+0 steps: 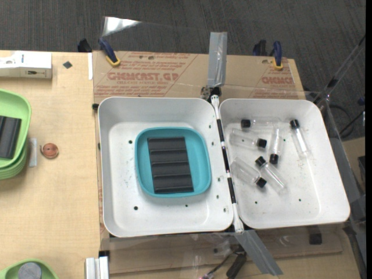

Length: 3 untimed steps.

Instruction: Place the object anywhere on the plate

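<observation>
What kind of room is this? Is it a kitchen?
Probably a robot test lab, not a kitchen: two shallow white plastic bins on clamped cardboard, clear plastic tubes with black caps in one, and a teal square plate holding a black ridged block.

The plate (172,162) is teal, squarish with rounded corners, and lies flat in the middle of the left bin (116,208); a dark ribbed insert (170,164) covers its centre. The objects are clear plastic tubes with black caps (260,156), lying on their sides in a loose scatter across the floor of the right bin (314,208). They point in different directions, some close together near the bin's middle, one (299,137) apart toward the far right.
</observation>
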{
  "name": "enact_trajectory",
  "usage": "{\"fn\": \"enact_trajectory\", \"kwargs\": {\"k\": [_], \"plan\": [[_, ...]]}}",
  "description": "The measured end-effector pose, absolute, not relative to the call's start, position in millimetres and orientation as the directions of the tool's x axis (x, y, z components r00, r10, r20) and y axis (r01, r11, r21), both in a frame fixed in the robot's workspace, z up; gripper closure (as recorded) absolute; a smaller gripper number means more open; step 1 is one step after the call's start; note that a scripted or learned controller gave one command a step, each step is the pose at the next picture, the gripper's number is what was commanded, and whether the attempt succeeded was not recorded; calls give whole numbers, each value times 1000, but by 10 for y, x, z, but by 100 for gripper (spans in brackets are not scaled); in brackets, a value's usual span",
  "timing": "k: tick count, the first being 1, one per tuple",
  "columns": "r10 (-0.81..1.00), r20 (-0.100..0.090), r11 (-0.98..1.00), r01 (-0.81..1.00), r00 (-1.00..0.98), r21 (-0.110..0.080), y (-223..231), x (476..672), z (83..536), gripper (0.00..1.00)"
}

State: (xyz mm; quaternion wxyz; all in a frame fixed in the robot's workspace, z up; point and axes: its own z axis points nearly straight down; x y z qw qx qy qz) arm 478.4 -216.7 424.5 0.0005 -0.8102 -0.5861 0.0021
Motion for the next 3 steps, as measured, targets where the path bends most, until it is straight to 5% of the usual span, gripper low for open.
{"fn": "enact_trajectory", "kwargs": {"k": [3], "plan": [[950, -3, -313, 950, 313, -3, -2167, 4784, 4245, 0]]}}
